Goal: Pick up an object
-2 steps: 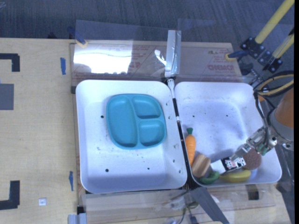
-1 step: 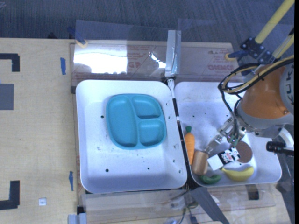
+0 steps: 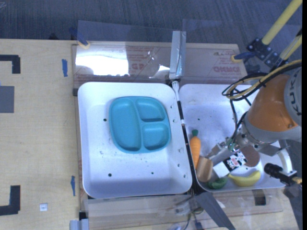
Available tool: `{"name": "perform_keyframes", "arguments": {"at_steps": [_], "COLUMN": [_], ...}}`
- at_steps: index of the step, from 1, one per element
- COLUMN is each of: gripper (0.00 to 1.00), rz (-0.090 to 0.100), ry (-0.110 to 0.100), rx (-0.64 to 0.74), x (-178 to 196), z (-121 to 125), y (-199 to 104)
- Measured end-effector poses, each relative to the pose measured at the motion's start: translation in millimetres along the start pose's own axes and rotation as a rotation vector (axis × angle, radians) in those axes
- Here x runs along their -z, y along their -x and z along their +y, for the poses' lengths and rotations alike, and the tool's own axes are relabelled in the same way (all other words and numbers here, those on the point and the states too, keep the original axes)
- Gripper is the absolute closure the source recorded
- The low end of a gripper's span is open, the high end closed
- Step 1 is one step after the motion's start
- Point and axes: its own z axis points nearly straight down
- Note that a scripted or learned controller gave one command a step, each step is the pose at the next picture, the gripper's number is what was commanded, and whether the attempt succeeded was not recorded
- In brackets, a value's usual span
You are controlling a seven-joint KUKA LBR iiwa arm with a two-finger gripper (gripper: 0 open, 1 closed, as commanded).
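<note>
In the right bin (image 3: 207, 108) an orange carrot (image 3: 195, 147) with a green top lies along the left wall. Just below the carrot stands a tan bread-like block (image 3: 205, 169), with a small green item (image 3: 218, 182) at its lower right. A yellow banana (image 3: 245, 178) rests near the bin's front edge. My gripper (image 3: 221, 153) hangs low over the front of this bin, just right of the carrot and above the tan block, between it and the banana. The orange-banded wrist (image 3: 271, 109) hides part of the bin's right side.
The left bin (image 3: 91, 143) holds a blue divided plate (image 3: 139, 123) near its middle. A clear plastic panel (image 3: 124, 56) stands behind both bins. Cables (image 3: 244, 87) loop off the arm over the right bin's back corner.
</note>
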Motion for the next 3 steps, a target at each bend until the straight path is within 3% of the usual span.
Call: {"name": "perform_keyframes", "arguments": {"at_steps": [1, 2, 3], "gripper": [0.00, 0.00, 1.00], "rz": [0.000, 0.002, -0.003], "ry": [-0.003, -0.001, 0.005], "rx": [-0.515, -0.470, -0.472], "x": [-1, 0, 11], "z": [-10, -19, -18], "y": [59, -26, -24]}}
